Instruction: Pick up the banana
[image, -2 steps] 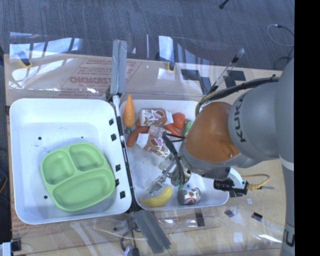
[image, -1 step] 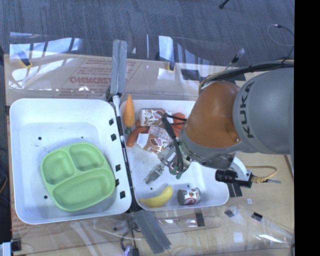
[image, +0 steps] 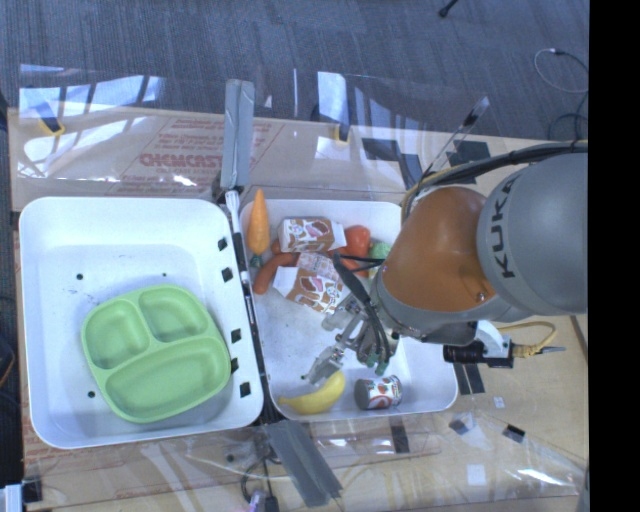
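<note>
**Inspector:** State the position of the target.

**Arm:** The banana (image: 313, 395) lies in my right-hand bin (image: 290, 330), against the near wall and toward the corner by the divider. A small red-and-white can (image: 378, 392) lies on its side just beside it.

**Inspector:** And your tool?

**Arm:** My gripper (image: 335, 365) hangs low over the banana's upper end, fingers spread apart, nothing between them. One fingertip (image: 320, 375) appears to touch the fruit or sit just above it (the slant of the view does not let me settle which).

**Inspector:** Other contents?

**Arm:** A carrot (image: 259, 222), two printed snack packets (image: 305, 235) and a red item I cannot identify sit at the far end, well apart from the work. The left bin (image: 60, 240) holds a green divided plate (image: 156, 351).

**Inspector:** Risks?

**Arm:** Three, in my judgement. The banana is curved and smooth; closing near its end instead of its middle could squeeze it out sideways. It lies hard against the wall, so the outer finger may strike the rim before seating. The can is close enough to be nudged or caught along with the fruit.
</note>
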